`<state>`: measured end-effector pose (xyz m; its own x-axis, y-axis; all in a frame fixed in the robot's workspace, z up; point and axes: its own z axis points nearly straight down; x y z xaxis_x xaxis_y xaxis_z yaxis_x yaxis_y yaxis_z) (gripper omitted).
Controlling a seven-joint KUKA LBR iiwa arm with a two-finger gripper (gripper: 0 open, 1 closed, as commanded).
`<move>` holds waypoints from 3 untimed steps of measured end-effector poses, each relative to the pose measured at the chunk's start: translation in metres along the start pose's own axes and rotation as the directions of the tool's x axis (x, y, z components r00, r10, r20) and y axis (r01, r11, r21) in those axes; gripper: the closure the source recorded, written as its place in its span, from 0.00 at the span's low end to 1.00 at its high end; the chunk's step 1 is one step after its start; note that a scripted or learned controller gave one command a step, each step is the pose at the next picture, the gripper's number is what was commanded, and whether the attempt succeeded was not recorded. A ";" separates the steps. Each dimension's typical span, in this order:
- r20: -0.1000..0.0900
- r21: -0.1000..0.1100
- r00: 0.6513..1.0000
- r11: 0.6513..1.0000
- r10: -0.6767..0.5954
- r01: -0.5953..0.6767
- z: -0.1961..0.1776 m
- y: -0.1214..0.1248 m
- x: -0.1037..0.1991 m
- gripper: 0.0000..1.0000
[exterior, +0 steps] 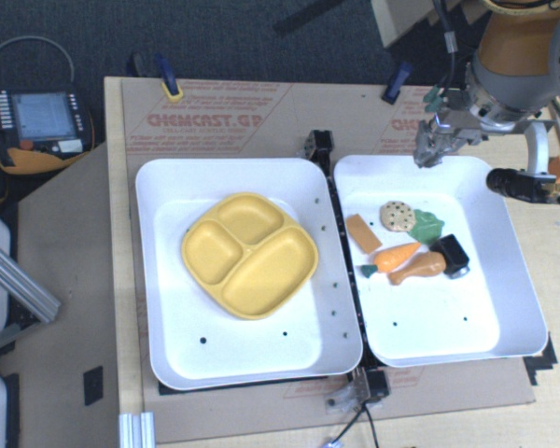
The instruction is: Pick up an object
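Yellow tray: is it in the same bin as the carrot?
No, the yellow tray lies in the left bin; the carrot lies in the right bin.

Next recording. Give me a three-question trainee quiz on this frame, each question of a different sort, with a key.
1. True or false: the yellow divided plate lies in the left bin.
2. Multiple choice: the gripper is
A. above the far rim of the right bin
B. down among the toy foods
C. over the plate
3. Fill in the blank: the cookie lies right beside a ____ leafy piece.

Key: 1 true; 2 A; 3 green. The carrot and its neighbours lie untouched in the middle of the right bin, with the gripper apart from them at the bin's far edge.
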<state>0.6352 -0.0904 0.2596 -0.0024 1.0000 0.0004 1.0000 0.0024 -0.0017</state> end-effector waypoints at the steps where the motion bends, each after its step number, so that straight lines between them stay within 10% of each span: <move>1: 0.000 0.001 1.000 1.000 0.000 0.000 0.007 -0.013 0.060 1.00; 3: 0.000 0.002 1.000 1.000 0.000 0.000 0.026 -0.041 0.161 1.00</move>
